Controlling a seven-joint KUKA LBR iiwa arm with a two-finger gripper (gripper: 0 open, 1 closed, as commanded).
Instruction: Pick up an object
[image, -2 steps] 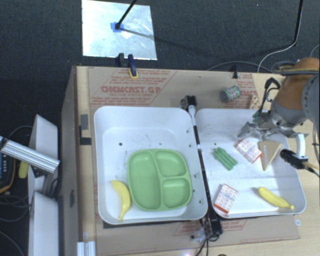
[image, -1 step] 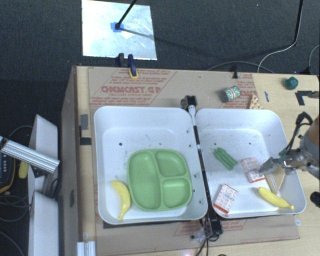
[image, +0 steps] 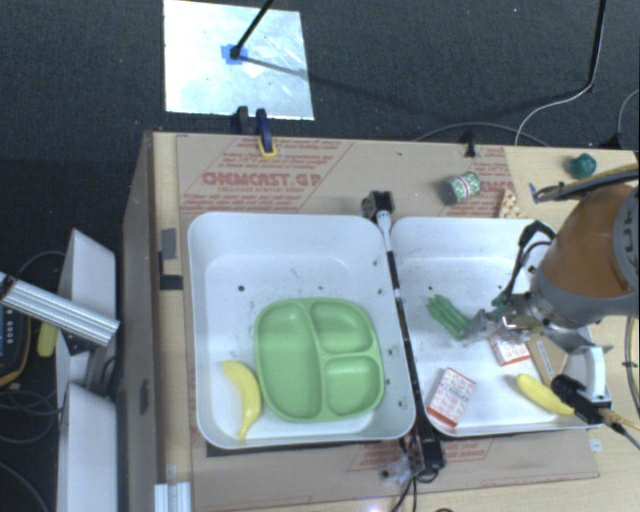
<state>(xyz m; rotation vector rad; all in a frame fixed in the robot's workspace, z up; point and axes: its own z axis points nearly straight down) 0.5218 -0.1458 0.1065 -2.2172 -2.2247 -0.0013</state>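
Note:
In the right bin (image: 450, 240) lie a green ribbed object (image: 448, 313), a small red-and-white box (image: 452, 393), a red-and-white card (image: 511, 351) and a yellow banana (image: 543, 393). My gripper (image: 497, 323) is low in this bin, just right of the green object and directly above the card. Nothing shows as held in it. The grey arm with its orange band (image: 590, 250) covers the bin's right side.
The left bin (image: 215, 300) holds a green divided plate (image: 320, 358) and a second yellow banana (image: 243, 397) at its lower left. On the bench behind the bins sit a green-and-white roll (image: 462, 186) and a teal object (image: 583, 164). A black divider (image: 395, 290) runs between the bins.

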